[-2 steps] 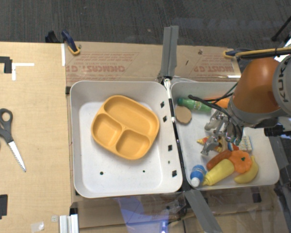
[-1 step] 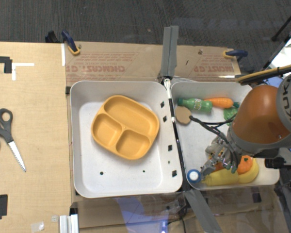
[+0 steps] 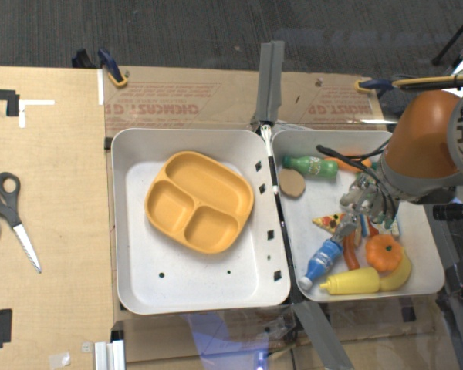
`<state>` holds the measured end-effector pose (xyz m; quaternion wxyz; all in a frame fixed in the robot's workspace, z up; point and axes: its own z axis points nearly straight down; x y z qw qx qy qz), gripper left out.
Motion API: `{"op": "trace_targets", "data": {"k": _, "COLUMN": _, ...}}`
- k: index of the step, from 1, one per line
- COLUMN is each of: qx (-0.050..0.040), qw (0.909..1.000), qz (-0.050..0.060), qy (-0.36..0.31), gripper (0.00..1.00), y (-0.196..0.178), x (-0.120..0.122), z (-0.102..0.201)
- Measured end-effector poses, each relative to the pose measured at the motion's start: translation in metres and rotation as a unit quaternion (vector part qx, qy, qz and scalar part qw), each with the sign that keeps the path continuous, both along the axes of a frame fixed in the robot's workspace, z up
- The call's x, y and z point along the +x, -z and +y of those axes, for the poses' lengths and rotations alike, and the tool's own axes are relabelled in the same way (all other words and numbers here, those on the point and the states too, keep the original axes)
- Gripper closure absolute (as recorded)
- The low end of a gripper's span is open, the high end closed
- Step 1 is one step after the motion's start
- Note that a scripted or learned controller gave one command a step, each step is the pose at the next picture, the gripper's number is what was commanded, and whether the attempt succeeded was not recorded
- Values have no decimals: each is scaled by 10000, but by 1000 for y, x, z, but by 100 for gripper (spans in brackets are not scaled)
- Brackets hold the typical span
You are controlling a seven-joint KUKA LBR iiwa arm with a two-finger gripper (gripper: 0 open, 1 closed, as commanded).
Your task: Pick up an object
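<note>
Nearest the camera, at the front rim of the right-hand white bin [image 3: 424, 287], lies a yellow plastic squeeze bottle [image 3: 353, 283] on its side, touching a yellow toy banana [image 3: 400, 273]. Just behind them sit a small orange pumpkin-shaped toy [image 3: 383, 253], a red stick-shaped item [image 3: 350, 256] and a blue bottle with a white cap [image 3: 322, 259]. All appear to be light, rigid plastic with smooth, rounded skins, likely to slip under a pinch; the blue bottle's straight mid-body offers the most parallel surfaces for a grasp.

Directly above this cluster hangs the two-finger gripper [image 3: 363, 206]. Its fingers merge with the clutter beneath, so whether they are spread, closed or gripping anything cannot be determined. Small multicoloured pieces [image 3: 329, 222] beside it are too small to identify.

Farther back lie a round tan disc [image 3: 292, 183] and a green bottle [image 3: 312, 165]; an orange object behind is partly hidden by the arm's cable.

In the left-hand white bin [image 3: 131, 230] rests an orange three-compartment tray [image 3: 199, 201].
</note>
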<state>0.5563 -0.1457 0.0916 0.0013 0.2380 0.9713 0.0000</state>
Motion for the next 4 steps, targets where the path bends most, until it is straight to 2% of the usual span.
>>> {"op": "trace_targets", "data": {"k": 1, "qx": -6, "qw": 10000, "qz": -31, "qy": -15, "gripper": 100, "y": -10, "x": 3, "z": 0}}
{"op": "trace_targets", "data": {"k": 2, "qx": -4, "qw": 10000, "qz": -16, "qy": -15, "gripper": 0, "y": -9, "x": 2, "z": 1}}
{"op": "trace_targets", "data": {"k": 3, "qx": 6, "qw": 9999, "qz": 18, "qy": 160, "gripper": 0, "y": 1, "x": -31, "z": 51}}
{"op": "trace_targets", "data": {"k": 4, "qx": 3, "qw": 9996, "qz": 7, "qy": 277, "gripper": 0, "y": 0, "x": 40, "z": 17}}
